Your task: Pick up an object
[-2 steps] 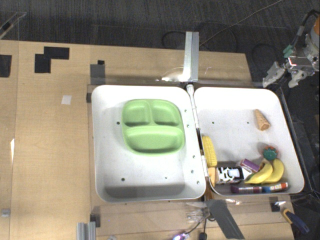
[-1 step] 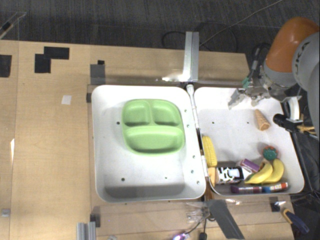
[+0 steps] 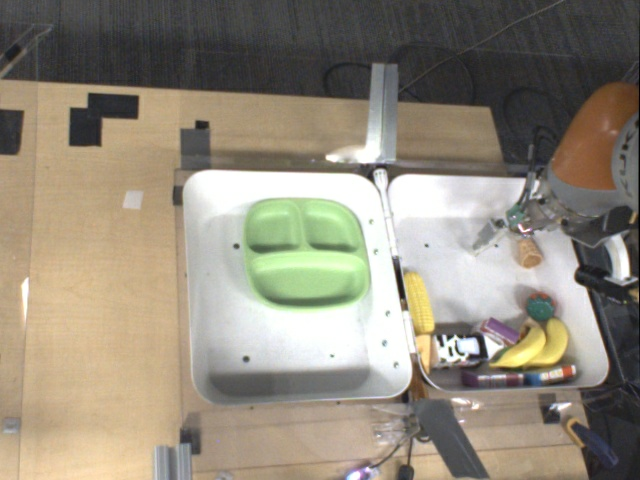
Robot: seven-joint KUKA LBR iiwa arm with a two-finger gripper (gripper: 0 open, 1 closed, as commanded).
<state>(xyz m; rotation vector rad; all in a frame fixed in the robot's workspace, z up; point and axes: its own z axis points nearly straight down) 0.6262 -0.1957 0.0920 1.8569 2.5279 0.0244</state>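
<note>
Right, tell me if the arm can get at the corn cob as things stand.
Probably yes. The corn cob lies uncovered in the right bin, nothing on top. It does sit tight against the left wall, though, which leaves little room on that side. The gripper hangs over the same bin.

The pickable objects are gathered in the right bin (image 3: 440, 208), mostly along its near edge. A corn cob (image 3: 420, 302) is laid lengthwise against the left wall. A black-and-white item (image 3: 462, 347) is located just beside a purple block (image 3: 499, 329). A banana (image 3: 541, 347) is curved beside a small red-and-green fruit (image 3: 540, 307). A marker (image 3: 518, 376) is laid along the near wall. A cork (image 3: 529, 253) is positioned apart, toward the right wall.
</note>
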